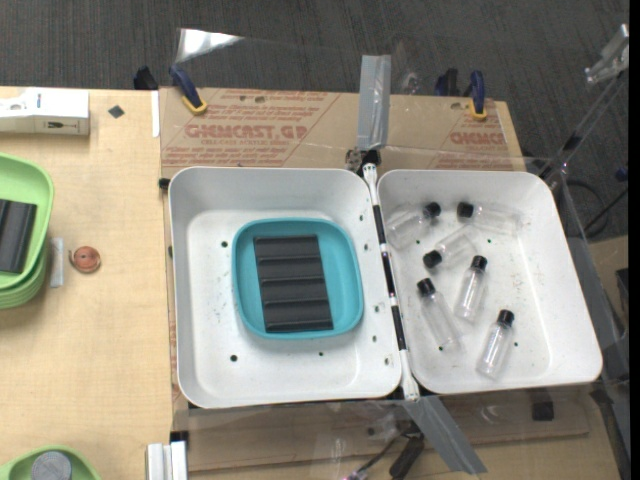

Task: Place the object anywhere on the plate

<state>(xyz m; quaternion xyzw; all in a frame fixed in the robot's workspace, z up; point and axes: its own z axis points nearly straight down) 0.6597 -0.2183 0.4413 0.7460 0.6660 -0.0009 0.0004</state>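
A teal square plate (246, 268) lies in the middle of the left white bin (200, 353). On the plate rests a black ridged block (293, 283), lying flat and covering most of its centre. The right white bin (545, 358) holds several clear vials with black caps, all lying on their sides, among them one at the centre (470, 288), one near the front (495, 341) and one by the left wall (435, 310).
Cardboard (260, 128), held by clamps, lies behind the bins. On the wooden bench at the left are a green dish (25, 233) with a dark item in it, a small orange disc (86, 259) and a white box (45, 113).
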